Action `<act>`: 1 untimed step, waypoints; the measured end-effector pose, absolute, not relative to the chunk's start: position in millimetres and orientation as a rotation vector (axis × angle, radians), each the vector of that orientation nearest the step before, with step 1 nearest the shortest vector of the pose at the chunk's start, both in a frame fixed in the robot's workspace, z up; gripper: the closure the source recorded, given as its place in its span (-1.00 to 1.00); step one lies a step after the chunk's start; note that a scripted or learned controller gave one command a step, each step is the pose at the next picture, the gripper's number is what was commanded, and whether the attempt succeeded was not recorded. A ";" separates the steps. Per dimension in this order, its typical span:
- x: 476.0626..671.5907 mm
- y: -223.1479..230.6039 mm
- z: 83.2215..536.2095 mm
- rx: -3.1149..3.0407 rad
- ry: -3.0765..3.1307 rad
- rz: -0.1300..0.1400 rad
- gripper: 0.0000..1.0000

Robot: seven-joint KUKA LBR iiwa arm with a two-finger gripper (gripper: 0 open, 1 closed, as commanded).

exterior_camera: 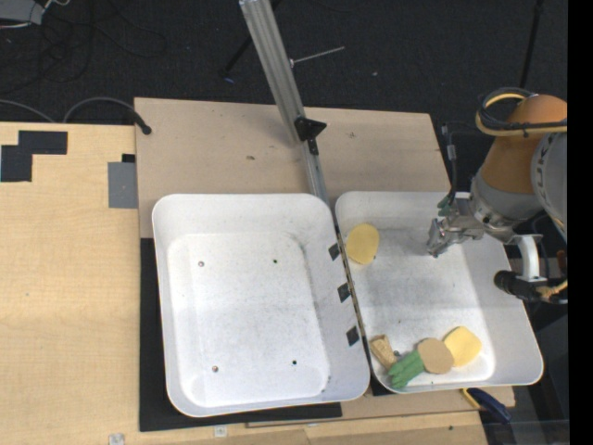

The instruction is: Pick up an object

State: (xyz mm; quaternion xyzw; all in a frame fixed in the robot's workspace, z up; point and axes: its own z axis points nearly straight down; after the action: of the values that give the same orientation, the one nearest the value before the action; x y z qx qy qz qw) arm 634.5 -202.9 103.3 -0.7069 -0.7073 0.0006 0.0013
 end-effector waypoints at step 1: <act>639.5 -194.5 160.5 -2.221 -2.227 -0.004 1.00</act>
State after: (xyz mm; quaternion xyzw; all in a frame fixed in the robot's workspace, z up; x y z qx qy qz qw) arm 639.5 -194.5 160.5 -0.7062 -0.7080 -0.0012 -0.0018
